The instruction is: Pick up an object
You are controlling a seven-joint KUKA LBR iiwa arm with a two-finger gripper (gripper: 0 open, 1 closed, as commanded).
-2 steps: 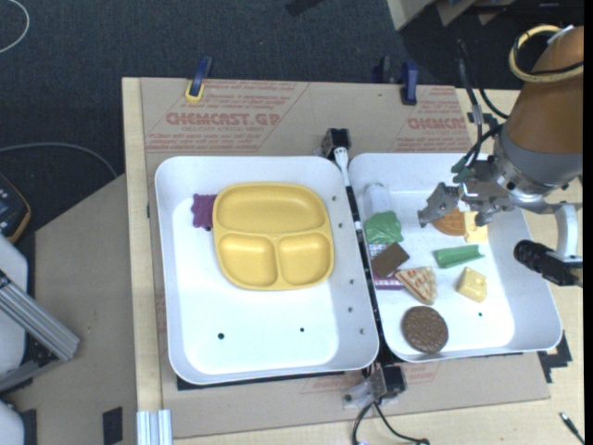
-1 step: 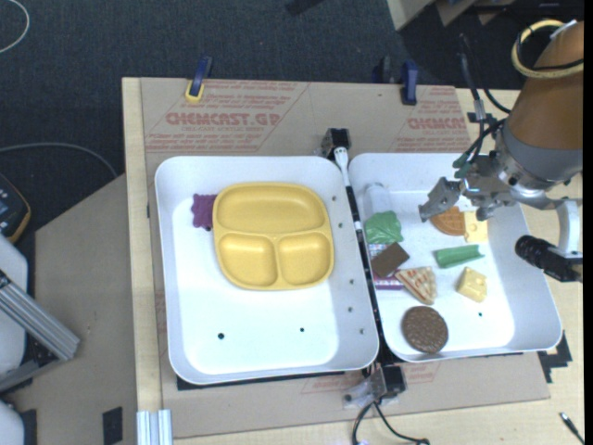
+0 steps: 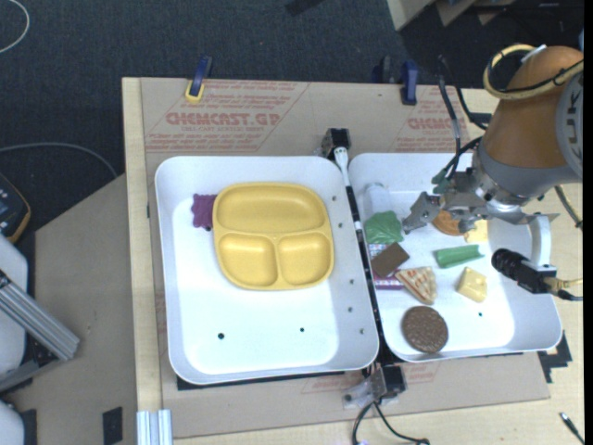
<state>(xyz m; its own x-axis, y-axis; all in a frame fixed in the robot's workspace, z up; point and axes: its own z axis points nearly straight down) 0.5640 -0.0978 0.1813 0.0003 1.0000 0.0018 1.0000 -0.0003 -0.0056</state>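
The jaws (image 3: 443, 209) hang over the right bin (image 3: 528, 332), too blurred to tell if spread or closed, close above an orange piece (image 3: 451, 222) crowded by a green block (image 3: 457, 256), so a descent may merely nudge neighbours aside.

Bright even overhead light, soft shadows
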